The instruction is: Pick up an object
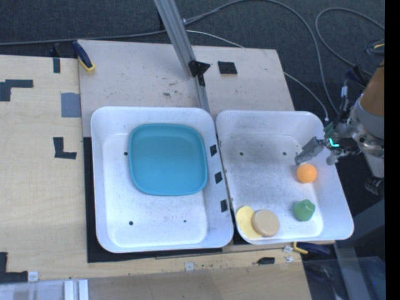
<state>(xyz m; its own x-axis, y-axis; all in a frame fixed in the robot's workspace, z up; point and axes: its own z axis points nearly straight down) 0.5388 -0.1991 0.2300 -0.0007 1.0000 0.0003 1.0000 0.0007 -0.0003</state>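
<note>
An orange ball [306, 174] lies near the right wall of the right bin [262, 136]. Toward the bin's front sit a green lump [304, 210], a tan round piece [266, 222] and a yellow disc [245, 221] partly under the tan piece. My gripper [319, 153] hangs over the bin's right edge, just above and behind the orange ball. It is open, one grey finger [307, 149] reaching left, and nothing sits between the fingers.
A blue square plate [167, 158] lies in the left bin [109, 186]. A metal pole [178, 30] slants up behind the bins. Cables trail across the dark floor at the back right.
</note>
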